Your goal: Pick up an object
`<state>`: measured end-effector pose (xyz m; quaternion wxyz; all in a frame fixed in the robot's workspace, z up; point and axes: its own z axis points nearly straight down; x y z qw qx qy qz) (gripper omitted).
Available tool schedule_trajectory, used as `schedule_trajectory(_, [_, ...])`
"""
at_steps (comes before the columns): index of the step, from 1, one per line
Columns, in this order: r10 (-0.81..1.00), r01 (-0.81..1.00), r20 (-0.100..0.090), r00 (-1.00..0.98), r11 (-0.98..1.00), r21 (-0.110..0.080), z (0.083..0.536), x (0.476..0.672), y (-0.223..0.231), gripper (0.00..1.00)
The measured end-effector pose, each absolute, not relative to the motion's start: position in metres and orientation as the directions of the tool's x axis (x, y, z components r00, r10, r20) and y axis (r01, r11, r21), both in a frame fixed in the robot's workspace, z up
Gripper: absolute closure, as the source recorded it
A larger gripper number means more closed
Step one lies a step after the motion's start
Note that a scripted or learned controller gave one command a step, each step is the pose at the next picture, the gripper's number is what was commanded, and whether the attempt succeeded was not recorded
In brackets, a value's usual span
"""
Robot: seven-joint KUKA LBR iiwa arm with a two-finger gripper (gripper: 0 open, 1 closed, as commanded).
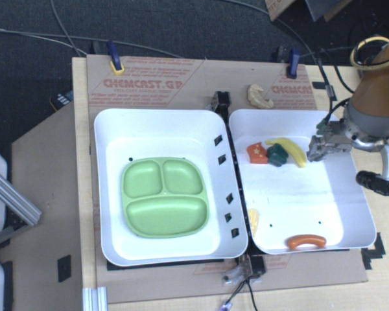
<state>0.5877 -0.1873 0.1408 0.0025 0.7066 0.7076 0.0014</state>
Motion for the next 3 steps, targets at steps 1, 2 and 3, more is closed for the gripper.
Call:
schedule_trajectory(1, [1.0, 1.0, -0.002, -0.001, 0.001, 0.008, 0.206, 0.591, -0.185, 1.0])
schedule_trajectory(2, [1.0, 1.0, -0.002, -0.002, 0.002, 0.009, 0.27, 0.596, -0.18, 1.0])
schedule_trajectory(3, [1.0, 1.0, 0.002, -0.005, 0.005, 0.0, 0.273, 0.596, -0.128, 1.0])
